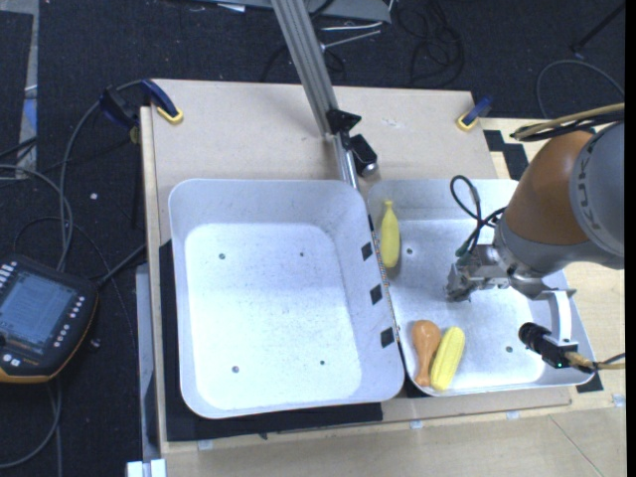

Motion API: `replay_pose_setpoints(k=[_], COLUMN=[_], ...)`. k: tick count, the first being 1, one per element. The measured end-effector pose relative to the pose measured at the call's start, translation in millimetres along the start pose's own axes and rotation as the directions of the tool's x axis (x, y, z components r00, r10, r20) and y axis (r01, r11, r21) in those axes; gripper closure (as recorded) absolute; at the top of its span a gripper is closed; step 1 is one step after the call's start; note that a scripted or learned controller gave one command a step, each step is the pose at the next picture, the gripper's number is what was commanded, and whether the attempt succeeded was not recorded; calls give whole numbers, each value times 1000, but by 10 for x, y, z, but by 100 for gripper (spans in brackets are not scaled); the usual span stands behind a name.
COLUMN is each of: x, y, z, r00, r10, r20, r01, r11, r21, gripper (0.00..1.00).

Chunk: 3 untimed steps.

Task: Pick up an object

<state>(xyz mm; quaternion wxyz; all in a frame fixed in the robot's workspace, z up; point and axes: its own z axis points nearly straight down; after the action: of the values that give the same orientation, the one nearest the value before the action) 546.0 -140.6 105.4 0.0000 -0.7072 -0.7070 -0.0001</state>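
No legible text, labels, brands or numbers on any surface; handheld pendant point(38, 316) screen too blurred to read

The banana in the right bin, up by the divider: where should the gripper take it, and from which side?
Probably across the middle of the banana, coming straight down. It lies flat, lengthwise along the left wall of the right bin, so the fingers should close across its narrow width. The wall is close, so the finger there has little room. The gripper sits to its right.
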Motion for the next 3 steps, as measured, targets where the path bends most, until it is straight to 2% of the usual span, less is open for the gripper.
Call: replay_pose_setpoints(k=[2, 3], x=[0, 440], y=[75, 134], z=[-1095, -1195], r00=[1000, 1000], r10=[-1, -4], r20=[1, -1], r01=[1, 4], r11=[1000, 1000], r21=[-4, -1], gripper=[100, 100])
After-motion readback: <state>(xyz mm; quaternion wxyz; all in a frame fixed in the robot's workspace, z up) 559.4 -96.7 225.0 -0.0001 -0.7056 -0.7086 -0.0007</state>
